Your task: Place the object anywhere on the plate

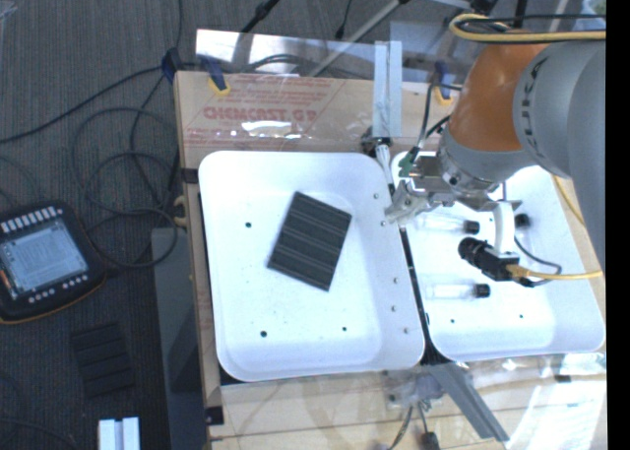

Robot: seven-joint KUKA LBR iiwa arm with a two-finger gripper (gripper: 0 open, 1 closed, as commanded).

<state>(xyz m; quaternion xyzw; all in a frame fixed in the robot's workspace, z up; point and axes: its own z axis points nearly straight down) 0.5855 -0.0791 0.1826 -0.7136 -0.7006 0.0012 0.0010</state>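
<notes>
The dark ribbed plate (310, 240) is seen lying askew near the middle of the left bin (236, 340). The end effector (409, 198) is held above the inner rim of the right bin (551, 330); whether it is spread, closed or carrying anything cannot be told. It is judged that any load should be centred over the plate and lowered before release.

Bench (295, 407) bearing two shallow white bins, sitting side by side, inner rims touching along middle. Left bin (236, 290) lying over bench's left half. Right bin (536, 330) lying just beside it. Brown board (266, 108) with red print lying along bench's far edge, behind left bin, catching glare.
</notes>
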